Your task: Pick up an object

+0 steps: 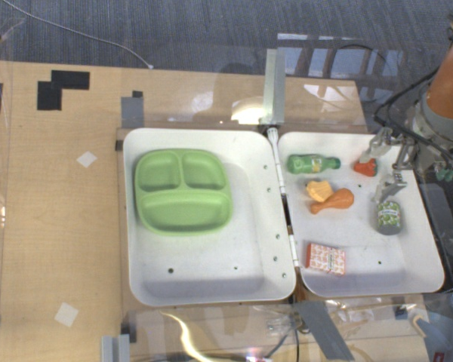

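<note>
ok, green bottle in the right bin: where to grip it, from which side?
Grip the green bottle across its body, straight down from above. It lies on its side, long axis left-right, so the fingers would likely close front-to-back. Its sides look free; the gripper is off to its right.

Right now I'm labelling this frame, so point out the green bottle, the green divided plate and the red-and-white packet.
green bottle [312, 164]: camera view, on its body.
green divided plate [183, 219]: camera view, on its large lower compartment.
red-and-white packet [326, 259]: camera view, on its top face.
</note>
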